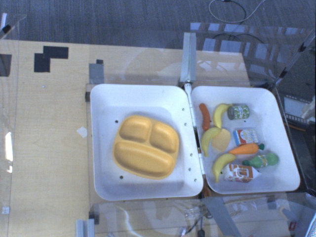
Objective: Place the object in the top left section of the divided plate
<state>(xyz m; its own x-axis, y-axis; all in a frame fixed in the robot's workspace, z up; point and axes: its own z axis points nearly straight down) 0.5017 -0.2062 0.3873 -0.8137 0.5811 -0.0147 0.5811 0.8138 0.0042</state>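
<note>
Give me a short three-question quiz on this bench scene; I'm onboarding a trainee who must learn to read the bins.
1. Multiple choice: the yellow divided plate lies in which bin? A) left bin B) right bin C) on the bare bench
2. True or false: the carrot already rests in a section of the plate.
3. Fill in: the small can sits near the ____ edge of the right bin, beside a banana.

Key: 1 A. 2 false; it lies in the right bin among the other food items. 3 far (top of the view).
</note>
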